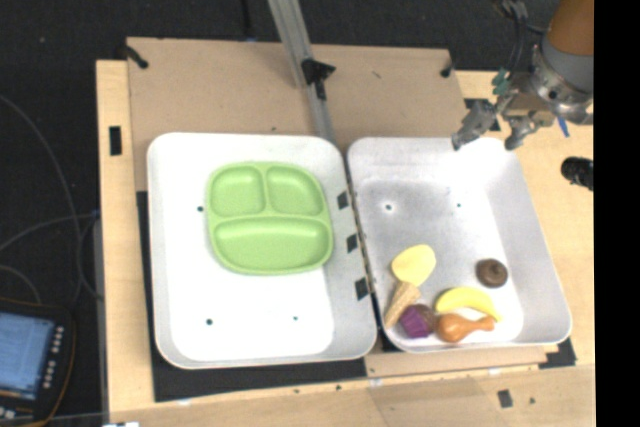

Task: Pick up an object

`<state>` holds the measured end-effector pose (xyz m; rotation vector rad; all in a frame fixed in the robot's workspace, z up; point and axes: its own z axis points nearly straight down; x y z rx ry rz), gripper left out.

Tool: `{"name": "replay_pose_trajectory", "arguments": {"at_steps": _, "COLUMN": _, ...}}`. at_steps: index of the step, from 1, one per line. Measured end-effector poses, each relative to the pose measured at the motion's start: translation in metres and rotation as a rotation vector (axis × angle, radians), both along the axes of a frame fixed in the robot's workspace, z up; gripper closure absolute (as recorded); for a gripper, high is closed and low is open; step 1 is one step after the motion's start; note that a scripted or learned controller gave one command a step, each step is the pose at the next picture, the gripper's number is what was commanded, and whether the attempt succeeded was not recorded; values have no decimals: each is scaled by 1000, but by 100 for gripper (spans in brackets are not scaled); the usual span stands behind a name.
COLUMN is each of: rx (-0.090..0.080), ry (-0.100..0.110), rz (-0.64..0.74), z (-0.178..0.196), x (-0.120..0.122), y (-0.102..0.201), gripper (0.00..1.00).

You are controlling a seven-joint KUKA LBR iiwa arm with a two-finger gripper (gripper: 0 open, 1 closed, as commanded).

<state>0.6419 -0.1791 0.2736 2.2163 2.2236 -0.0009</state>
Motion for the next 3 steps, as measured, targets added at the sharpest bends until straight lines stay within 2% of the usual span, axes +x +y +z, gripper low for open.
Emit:
{"name": "replay_pose_trajectory", "arguments": {"at_steps": 1, "rx": -1, "ry": 0, "rz": 1, "z": 0, "x": 0, "y": 0, "gripper": 0}}
{"name": "replay_pose_trajectory", "arguments": {"at_steps": 3, "rx": 0, "ry": 4, "rz": -3, "z": -88, "x": 10, "y": -6, "gripper": 0}}
